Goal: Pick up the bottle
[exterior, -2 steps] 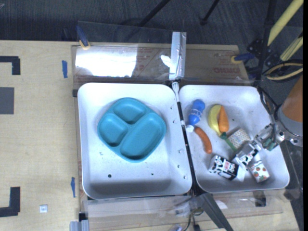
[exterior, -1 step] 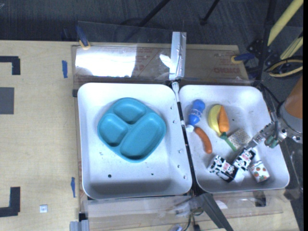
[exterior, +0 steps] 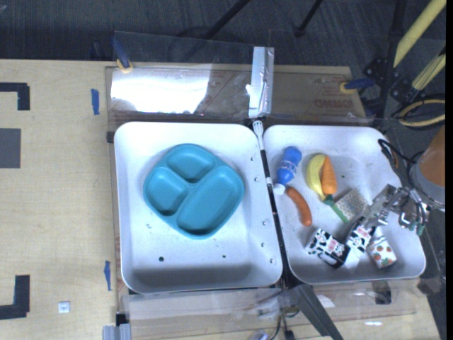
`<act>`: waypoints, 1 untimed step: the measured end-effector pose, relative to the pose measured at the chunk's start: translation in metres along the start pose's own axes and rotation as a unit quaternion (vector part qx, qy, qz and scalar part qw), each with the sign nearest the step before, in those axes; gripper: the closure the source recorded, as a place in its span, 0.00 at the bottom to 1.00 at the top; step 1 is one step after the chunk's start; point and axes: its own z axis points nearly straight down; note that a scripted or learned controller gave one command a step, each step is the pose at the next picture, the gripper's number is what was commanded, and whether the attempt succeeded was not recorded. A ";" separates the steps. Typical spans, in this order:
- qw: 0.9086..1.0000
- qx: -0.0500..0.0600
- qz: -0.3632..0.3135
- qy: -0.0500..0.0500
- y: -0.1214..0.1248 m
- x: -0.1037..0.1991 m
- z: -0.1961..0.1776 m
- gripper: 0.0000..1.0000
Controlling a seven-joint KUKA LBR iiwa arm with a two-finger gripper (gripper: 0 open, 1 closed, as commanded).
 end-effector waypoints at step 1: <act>0.977 0.001 -0.211 0.025 0.009 0.030 -0.029 1.00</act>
